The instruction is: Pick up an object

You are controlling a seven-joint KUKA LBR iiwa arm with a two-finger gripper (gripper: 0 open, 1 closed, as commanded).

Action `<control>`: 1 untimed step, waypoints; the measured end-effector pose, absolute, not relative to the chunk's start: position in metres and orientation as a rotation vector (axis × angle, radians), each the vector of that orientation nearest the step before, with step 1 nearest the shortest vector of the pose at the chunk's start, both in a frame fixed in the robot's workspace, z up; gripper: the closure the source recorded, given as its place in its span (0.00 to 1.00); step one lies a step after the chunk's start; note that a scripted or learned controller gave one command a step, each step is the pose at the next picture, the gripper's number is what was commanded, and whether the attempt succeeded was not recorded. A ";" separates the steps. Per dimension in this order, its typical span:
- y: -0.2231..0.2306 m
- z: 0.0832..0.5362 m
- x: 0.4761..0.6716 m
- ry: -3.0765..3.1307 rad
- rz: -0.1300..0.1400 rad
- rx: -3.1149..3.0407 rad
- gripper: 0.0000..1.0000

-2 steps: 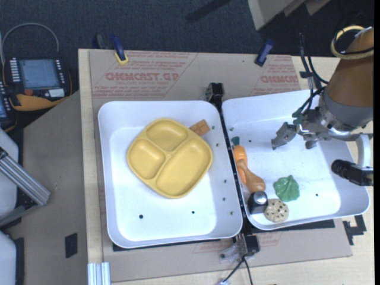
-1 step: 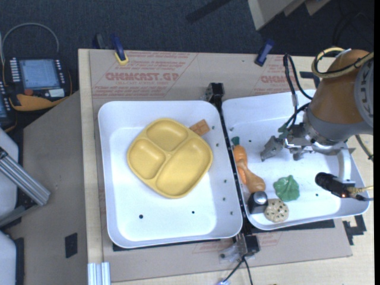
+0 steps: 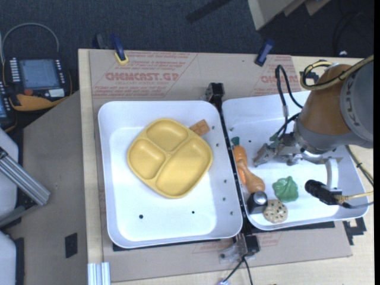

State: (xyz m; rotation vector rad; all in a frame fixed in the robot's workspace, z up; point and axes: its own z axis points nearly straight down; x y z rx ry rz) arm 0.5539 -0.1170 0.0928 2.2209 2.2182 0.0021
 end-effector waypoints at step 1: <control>-0.118 0.105 0.556 2.212 0.007 2.216 1.00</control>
